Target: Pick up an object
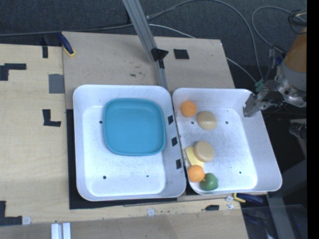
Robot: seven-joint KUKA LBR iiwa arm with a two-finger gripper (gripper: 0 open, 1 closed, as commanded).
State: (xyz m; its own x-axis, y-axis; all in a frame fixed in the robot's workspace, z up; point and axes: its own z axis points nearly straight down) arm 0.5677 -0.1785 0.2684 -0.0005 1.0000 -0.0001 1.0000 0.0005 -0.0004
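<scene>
Hovering over the right bin's (259, 148) far right rim, the tool (251, 106) carries nothing that can be seen; how far it is parted I cannot tell. Inside that bin, well to its left, lie an orange ball (188, 108) and a tan lump (206, 120). The left bin (89, 133) holds a blue plate (134, 126).

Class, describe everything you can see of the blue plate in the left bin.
The blue plate is a rounded square with a raised rim, plain light blue, likely plastic. It lies flat, right way up, in the left bin, toward the far side. Nothing rests on it, and the gripper is far off over the right bin's edge.
</scene>
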